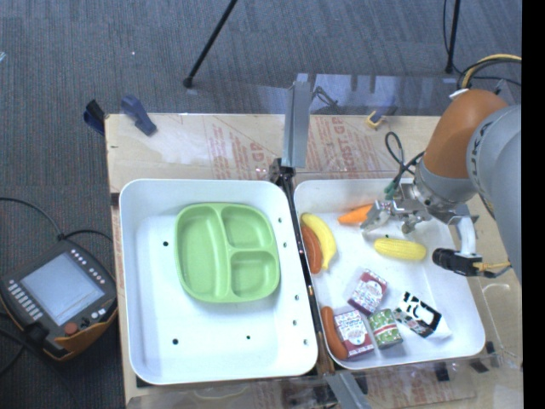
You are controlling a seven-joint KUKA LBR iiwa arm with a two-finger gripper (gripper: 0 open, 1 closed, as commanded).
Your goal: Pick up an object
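Toward the counter's near edge, snack packets [368, 313] crowd the right bin [477, 331]; farther back lies the corn cob [400, 248], yellow, ridged, alone. Beyond it, the jaws [385, 214] hover low near the carrot [355, 216], and I cannot tell their opening. Descend centred, closing across the carrot's narrow width.

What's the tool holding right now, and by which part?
Cannot be told. The tool sits low in the right bin, its tip beside the carrot, above the corn cob. No object is visibly between its fingers.
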